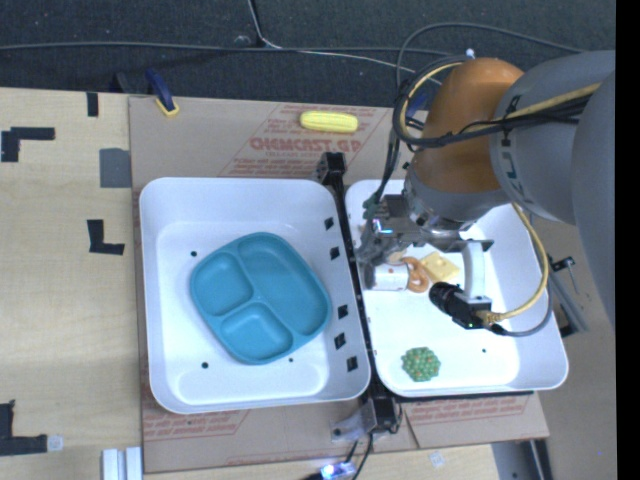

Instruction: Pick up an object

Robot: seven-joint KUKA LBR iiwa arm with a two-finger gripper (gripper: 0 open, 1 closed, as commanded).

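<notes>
Item 1, nearest the camera: green bumpy ball (421,363) on the floor of the right bin (535,368), well apart from the tool.

Item 2: blue divided plate (260,296), 3 compartments, flat in the left bin (160,268).

Item 3: gripper (392,258), low over the right bin's left side beside the divider, just beside a small orange-and-white object (408,276) and a pale yellow piece (440,266). Whether it is spread or closed, or holds anything, cannot be told.

Item 4: arm (470,138), with its orange band, above the right bin.

Item 5, farthest: yellow object (328,121) on the cardboard (280,143) beyond the bins.

Step judged: descent onto the orange-and-white cluster. Next move calls for closing squarely on 1 piece, then lifting straight.
</notes>
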